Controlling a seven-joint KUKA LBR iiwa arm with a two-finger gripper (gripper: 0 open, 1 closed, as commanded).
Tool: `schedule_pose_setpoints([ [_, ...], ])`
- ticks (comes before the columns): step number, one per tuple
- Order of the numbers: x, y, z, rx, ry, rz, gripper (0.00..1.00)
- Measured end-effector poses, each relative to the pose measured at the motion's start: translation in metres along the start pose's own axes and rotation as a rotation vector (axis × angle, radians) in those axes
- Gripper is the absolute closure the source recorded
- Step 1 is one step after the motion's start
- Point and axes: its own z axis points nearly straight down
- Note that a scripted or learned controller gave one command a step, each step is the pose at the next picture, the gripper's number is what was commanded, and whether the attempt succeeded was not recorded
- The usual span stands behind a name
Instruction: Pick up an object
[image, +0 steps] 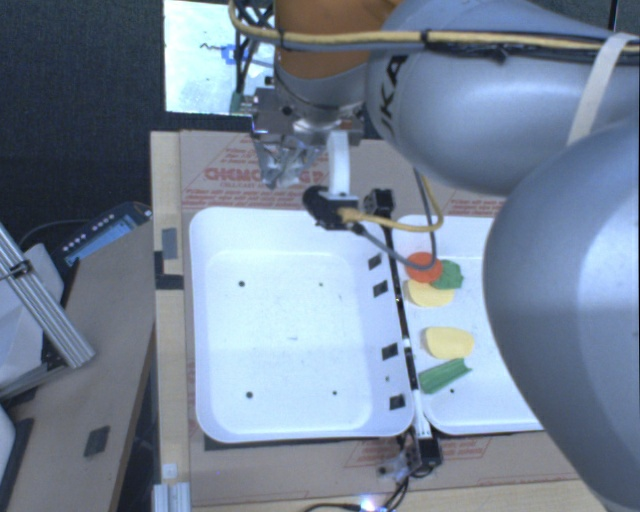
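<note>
**Inspector:** Report the position of the gripper (287, 165).

**Assistant:** It hangs over the cardboard sheet (225, 170) beyond the far rim of the left bin (280, 400), well apart from any object. The wrist and its metal parts blur together there; I cannot tell how the claw stands, and nothing is visible in it.

**Inspector:** Where are the candidate objects?

**Assistant:** All in the right bin (470, 415), along its left side near the divider. At the far end a small cluster: a red-orange piece (422, 264) touching a green piece (449, 273), with a yellow piece (430, 295) just beside them. Nearer the camera, a second yellow piece (448, 342), and touching or just beside it a long green piece (443, 374) lying at a slant.

**Inspector:** Handling assessment?

**Assistant:** My judgement only: they look like small toy food items, light, smooth-skinned and possibly a little slippery. Whether stiff or soft I cannot tell. Not fragile by appearance.

**Inspector:** Recommended hold?

**Assistant:** The second yellow piece is the best target: it lies apart from the cluster, with room on both sides. Close across its narrower width, at the middle. The long green piece would take a grip across its short axis at mid-length. The far cluster is crowded; a grasp there risks nudging neighbours.
</note>
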Motion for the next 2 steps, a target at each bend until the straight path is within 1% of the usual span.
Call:
schedule_pose_setpoints([
  [1,0.001,-0.014,-0.217,-0.035,0.010,0.000,1.00],
  [2,0.002,-0.092,-0.111,-0.004,0.001,0.000,1.00],
])
